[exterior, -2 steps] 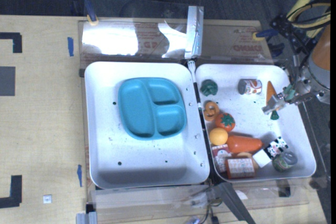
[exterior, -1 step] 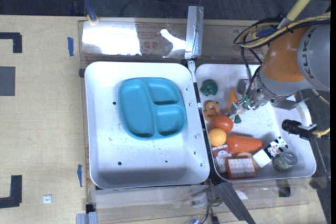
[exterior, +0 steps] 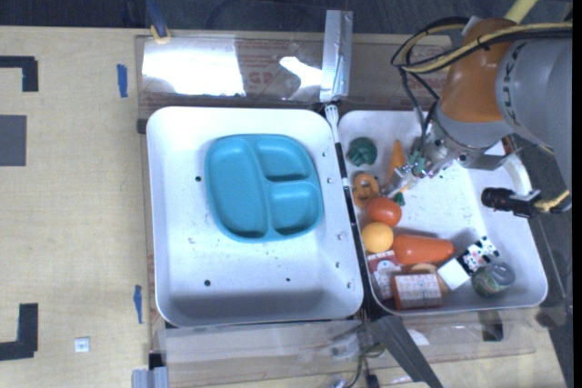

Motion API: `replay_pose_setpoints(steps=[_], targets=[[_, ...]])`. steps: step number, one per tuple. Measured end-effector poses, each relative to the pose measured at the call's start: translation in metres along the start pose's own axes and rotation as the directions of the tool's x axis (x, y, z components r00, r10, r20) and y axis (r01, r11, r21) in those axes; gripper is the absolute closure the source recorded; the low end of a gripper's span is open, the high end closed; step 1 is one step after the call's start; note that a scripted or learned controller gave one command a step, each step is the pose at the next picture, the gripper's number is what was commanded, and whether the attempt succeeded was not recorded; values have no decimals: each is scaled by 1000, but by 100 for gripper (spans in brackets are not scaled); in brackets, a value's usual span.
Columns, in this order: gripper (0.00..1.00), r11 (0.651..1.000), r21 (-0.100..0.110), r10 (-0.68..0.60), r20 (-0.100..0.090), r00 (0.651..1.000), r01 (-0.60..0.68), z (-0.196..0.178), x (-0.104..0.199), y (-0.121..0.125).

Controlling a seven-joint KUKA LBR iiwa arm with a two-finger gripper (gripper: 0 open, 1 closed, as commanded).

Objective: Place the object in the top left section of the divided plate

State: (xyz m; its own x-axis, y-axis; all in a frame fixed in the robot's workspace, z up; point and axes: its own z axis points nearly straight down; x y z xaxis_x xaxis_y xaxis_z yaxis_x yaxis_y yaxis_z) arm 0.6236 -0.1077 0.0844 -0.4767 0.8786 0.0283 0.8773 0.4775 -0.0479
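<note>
Blue divided plate (exterior: 264, 186) sits in the left bin (exterior: 173, 268), one large section on its left and two smaller ones on its right. Nothing lies on it yet.

Gripper (exterior: 424, 161) hangs over the upper part of the right bin (exterior: 527, 241), arm coming in from the right. Whether it is open or closed, and whether it has hold of anything, cannot be told; the tip is small and cluttered with wiring.

Toys lie in the right bin, mostly below and to the left of the gripper. Nearest is a thin carrot (exterior: 397, 156), long axis roughly up-down in the view, just beside the tip on its left. Further left sits a dark green piece (exterior: 363, 150). Below: a small orange piece (exterior: 365, 185), a tomato (exterior: 383, 212), a yellow ball (exterior: 376, 237), a large carrot (exterior: 421, 247) lying left-right, and a box (exterior: 418, 286).

Judgement: which toy is the target is unclear; the thin carrot looks likeliest. Any pick must then travel left across the bin wall to the plate.
</note>
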Motion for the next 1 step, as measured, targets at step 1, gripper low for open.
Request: replay_pose_setpoints(steps=[1], targets=[[100,988,-55,-143,43,989,145,-106,65,26]])
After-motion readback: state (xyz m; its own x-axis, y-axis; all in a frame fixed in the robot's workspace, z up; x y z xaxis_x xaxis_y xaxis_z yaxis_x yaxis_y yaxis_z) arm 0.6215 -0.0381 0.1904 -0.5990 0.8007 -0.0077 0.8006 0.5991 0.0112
